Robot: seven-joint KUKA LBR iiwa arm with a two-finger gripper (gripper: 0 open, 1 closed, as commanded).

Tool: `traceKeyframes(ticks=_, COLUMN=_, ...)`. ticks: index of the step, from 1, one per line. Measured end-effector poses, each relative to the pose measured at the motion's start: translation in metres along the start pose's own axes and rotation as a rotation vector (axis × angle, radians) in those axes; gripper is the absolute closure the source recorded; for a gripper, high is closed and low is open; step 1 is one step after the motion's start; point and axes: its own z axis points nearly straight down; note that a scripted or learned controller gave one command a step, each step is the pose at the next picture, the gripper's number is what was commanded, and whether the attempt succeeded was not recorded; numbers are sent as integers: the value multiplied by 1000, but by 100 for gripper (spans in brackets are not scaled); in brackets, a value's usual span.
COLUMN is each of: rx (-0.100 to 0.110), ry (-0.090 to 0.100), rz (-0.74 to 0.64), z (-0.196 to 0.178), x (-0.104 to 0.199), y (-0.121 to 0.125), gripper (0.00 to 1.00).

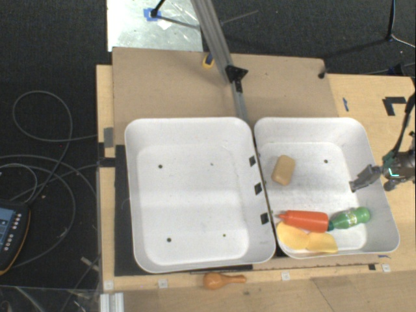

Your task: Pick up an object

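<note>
**Right bin: four pick candidates, gripper parked at the rim**

Nearest, off the bins on the bench edge: a small orange pear-shaped item (224,279), lying on its side just below the left bin (149,135). Outside the bins, so probably not a target

Front of the right bin (312,130): two yellow pieces (307,240), flat and overlapping, pressed against the front wall. They look thin and soft; low profile, hard to get jaws around, likely to slip out

Touching them on the far side: an orange carrot-shaped toy (304,220), lying roughly along the bin front, its right end meeting a green object (350,218) that looks like a small bottle or the carrot's leafy top; cannot tell which. Both look like light, stiff, smooth plastic. Rounded, so they may roll; best gripped across the mid-body, jaws square to the long axis

Further back, alone mid-bin: a tan block (283,170), well apart from everything else. Looks light, firm, matte, with flat sides. Easiest pick: clear space all round, take it across the short width

Gripper (361,180) hangs over the bin's right rim, holding nothing visible; whether it is spread or closed, cannot tell at this size
</note>
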Motion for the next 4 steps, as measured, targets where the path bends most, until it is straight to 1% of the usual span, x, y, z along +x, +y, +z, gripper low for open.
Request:
traceKeyframes(ticks=1, rx=-4, ry=-1, rz=1, z=-2, x=0, y=1, gripper=0)
traceKeyframes(ticks=2, rx=1, ry=1, rz=4, z=55, x=10, y=-2, gripper=0)
traceKeyframes(ticks=3, rx=1, ry=1, rz=4, z=103, x=17, y=5, gripper=0)
traceKeyframes(ticks=4, rx=2, ry=1, rz=5, z=155, x=17, y=5, gripper=0)
